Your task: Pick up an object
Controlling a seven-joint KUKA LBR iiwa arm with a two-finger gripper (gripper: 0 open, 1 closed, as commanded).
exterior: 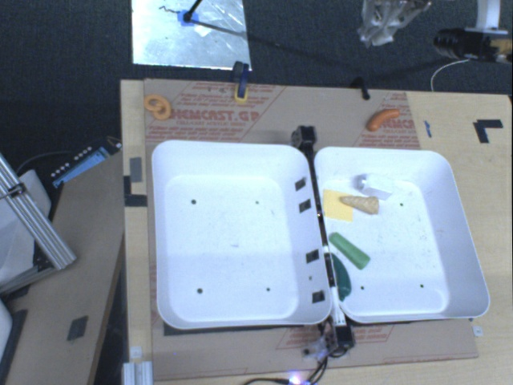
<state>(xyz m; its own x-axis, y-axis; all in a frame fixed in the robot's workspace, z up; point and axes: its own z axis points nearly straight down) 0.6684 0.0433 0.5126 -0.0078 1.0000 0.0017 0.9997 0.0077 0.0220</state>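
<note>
Camera view: I see 2 bins; the right bin [461, 215] holds a yellow card [335, 206], cone [361, 204] and green block [349, 250]. My gripper [385, 18] hangs above the bench, finger state unclear.

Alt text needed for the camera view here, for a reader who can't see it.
Two shallow white bins sit side by side on a bench; the right bin holds a yellow block, a tan cone, a green block and a dark green piece. The gripper hangs well above and behind them.
</note>
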